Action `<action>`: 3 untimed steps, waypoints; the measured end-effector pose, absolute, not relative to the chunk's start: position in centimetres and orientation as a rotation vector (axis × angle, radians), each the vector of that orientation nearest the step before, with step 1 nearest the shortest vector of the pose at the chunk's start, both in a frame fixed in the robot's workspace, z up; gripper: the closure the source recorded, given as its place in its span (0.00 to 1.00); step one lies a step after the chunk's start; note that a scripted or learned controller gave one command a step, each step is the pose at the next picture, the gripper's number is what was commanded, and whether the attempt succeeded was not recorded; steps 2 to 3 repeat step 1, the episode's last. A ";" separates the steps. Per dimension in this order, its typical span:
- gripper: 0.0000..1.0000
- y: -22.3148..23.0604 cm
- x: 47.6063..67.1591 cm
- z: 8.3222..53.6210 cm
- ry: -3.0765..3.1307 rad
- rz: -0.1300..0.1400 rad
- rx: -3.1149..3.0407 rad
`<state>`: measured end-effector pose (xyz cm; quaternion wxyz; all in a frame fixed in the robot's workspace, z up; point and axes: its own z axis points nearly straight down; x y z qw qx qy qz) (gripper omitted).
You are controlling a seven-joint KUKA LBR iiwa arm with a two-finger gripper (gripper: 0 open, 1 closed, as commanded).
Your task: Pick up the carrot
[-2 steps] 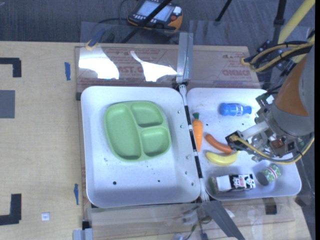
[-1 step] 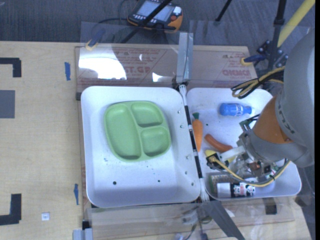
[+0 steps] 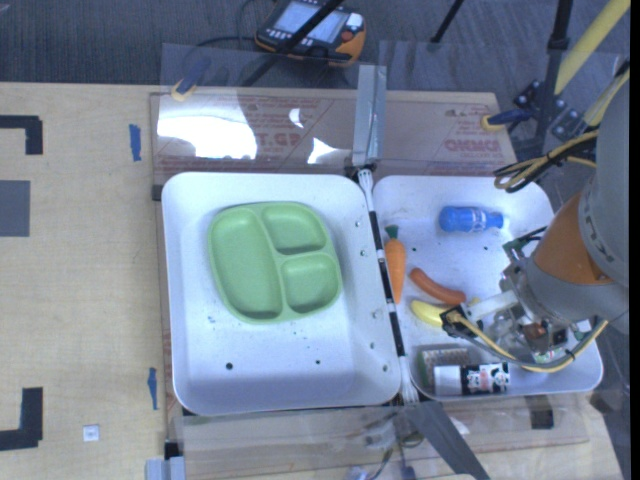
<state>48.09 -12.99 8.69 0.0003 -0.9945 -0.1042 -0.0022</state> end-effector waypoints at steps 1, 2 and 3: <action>1.00 -14.4 47.9 19.2 -0.320 0.005 -3.123; 1.00 -14.4 47.9 19.2 -0.320 0.005 -3.123; 1.00 -14.4 47.9 19.2 -0.320 0.005 -3.123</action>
